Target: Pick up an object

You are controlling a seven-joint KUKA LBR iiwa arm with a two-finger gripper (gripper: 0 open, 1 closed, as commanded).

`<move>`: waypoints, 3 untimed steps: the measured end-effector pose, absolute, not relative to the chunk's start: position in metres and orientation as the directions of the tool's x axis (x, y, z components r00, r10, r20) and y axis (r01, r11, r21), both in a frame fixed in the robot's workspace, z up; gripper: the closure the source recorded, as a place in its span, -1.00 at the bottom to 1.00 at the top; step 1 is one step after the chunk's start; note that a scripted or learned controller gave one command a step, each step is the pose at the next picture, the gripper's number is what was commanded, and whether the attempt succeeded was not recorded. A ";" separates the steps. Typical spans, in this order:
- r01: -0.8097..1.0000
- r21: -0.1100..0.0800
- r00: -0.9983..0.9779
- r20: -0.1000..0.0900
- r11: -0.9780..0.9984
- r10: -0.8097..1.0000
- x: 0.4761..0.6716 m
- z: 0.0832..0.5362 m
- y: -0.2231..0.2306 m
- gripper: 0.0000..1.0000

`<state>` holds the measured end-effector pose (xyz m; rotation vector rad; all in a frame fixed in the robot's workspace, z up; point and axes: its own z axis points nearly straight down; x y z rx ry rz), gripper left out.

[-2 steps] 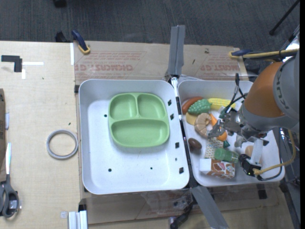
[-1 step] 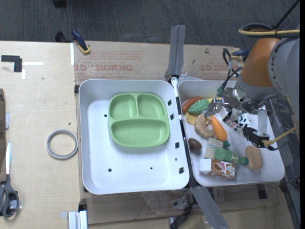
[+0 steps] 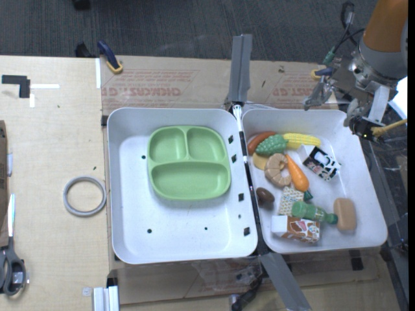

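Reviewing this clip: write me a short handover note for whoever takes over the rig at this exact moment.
Pincer: raised over the back edge of the right bin, nothing seen in it; finger state unclear.
Things: the right bin holds the toy pile, with corn, carrot, green bottle, bread roll and a black-and-white carton. The left bin holds a green divided plate.
Done: nothing picked yet.
Left: descend onto one object, grasp and lift it.
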<state>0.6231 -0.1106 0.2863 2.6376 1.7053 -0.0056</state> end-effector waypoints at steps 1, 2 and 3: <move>0.909 -0.004 0.418 -0.003 -0.418 0.909 0.605 0.156 -0.129 -1.00; 0.832 -0.004 0.555 -0.002 -0.555 0.832 0.569 0.173 -0.147 -1.00; 0.915 -0.004 0.403 -0.001 -0.403 0.915 0.553 0.119 -0.138 -1.00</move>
